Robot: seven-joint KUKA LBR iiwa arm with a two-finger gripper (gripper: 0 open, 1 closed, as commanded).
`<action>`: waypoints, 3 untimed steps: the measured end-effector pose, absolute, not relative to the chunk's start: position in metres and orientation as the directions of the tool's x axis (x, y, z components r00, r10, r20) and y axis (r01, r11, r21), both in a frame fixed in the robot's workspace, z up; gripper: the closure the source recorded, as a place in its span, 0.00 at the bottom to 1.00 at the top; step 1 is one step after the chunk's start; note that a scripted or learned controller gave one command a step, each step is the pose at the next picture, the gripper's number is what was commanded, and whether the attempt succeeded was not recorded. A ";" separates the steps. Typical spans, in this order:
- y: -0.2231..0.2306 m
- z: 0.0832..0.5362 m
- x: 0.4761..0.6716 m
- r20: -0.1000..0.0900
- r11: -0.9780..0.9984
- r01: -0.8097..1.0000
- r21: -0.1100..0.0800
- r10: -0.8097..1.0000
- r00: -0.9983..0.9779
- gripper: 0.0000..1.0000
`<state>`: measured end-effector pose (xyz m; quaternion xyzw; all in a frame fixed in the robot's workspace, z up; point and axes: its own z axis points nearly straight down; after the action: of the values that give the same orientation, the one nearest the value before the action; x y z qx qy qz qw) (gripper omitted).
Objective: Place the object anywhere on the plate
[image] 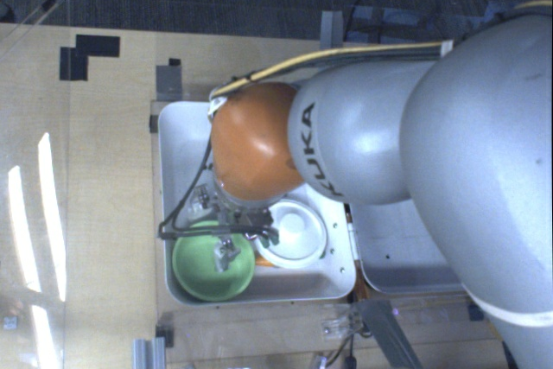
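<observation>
A green plate [200,272] lies in the near left corner of the left white bin [177,143]. My gripper [226,253] hangs over the plate's right part, under the orange wrist band [251,138]. Whether anything sits between its fingers cannot be made out. A white bowl [295,229] sits just right of the plate, and an orange object [266,260] shows as a sliver at the bowl's near left edge.
The large grey arm [432,143] covers most of the right bin [406,276] and the far right part of the left bin. Black cables run along the left bin's inner wall. Bare wooden bench lies to the left.
</observation>
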<state>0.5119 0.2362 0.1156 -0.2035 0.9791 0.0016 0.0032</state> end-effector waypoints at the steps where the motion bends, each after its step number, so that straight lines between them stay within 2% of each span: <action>1: 0.238 0.131 0.521 -0.043 0.919 -0.393 0.003 -0.393 -0.919 1.00; 2: 0.237 0.351 0.581 -0.028 0.739 -0.674 -0.006 -0.674 -0.738 1.00; 3: 0.221 0.208 0.554 -0.007 0.766 -0.643 0.000 -0.643 -0.766 1.00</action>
<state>0.5544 0.2205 0.2080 -0.3419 0.9397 0.0013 0.0030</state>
